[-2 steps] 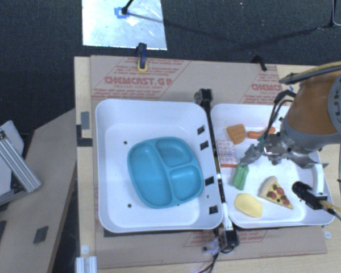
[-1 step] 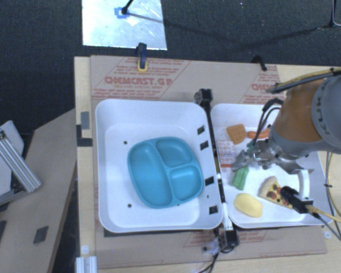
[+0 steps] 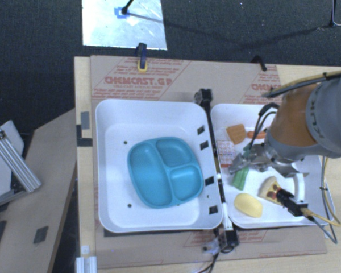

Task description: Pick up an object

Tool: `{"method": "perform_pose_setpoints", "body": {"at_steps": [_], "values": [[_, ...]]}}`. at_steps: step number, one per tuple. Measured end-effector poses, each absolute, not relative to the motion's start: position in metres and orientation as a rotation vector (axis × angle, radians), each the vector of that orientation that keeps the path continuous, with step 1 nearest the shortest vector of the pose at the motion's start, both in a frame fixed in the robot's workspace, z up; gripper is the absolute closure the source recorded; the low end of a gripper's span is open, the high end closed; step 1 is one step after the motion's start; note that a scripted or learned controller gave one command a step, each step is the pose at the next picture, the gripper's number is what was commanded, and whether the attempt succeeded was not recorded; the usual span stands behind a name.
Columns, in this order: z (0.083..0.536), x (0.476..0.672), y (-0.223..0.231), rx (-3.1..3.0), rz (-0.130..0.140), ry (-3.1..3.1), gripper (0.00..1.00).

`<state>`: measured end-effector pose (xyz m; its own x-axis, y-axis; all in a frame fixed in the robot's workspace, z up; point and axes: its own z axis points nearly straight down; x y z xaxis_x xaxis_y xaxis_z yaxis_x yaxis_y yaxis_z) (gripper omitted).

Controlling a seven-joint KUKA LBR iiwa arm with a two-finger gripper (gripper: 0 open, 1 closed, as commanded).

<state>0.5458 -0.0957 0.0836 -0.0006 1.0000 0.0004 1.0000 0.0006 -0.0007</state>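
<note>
- Nearest the camera in the right bin [image 3: 315,218] lay a yellow, lemon-like piece [image 3: 248,205], and just to its right a pizza-slice toy [image 3: 269,187], both resting on the bin floor.
- My claw [image 3: 242,161] hung low over the left part of that bin, its tips right by the upper end of a green piece [image 3: 239,178]; I could not tell how wide it stood, nor whether it touched the green piece.
- Farther back in the same bin sat an orange-brown cracker-like piece [image 3: 236,133], with a thin orange piece [image 3: 254,134] just to its right, partly hidden by my wrist.
- My arm [image 3: 307,124] came in from the right, the orange band above the wrist covering the far right of the bin.
- In the left bin [image 3: 116,118] a blue divided plate [image 3: 163,172] lay flat in the middle.
</note>
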Motion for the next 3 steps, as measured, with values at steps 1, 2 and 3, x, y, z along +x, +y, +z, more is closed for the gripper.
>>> {"method": "perform_pose_setpoints", "body": {"at_steps": [1,2,3], "values": [[0.095,0.547,-0.096,-2.222,-0.003,-2.222,1.00],[0.146,0.558,-0.098,-2.220,-0.005,-2.229,1.00],[0.209,0.561,-0.092,-2.220,-0.008,-2.232,1.00]]}}
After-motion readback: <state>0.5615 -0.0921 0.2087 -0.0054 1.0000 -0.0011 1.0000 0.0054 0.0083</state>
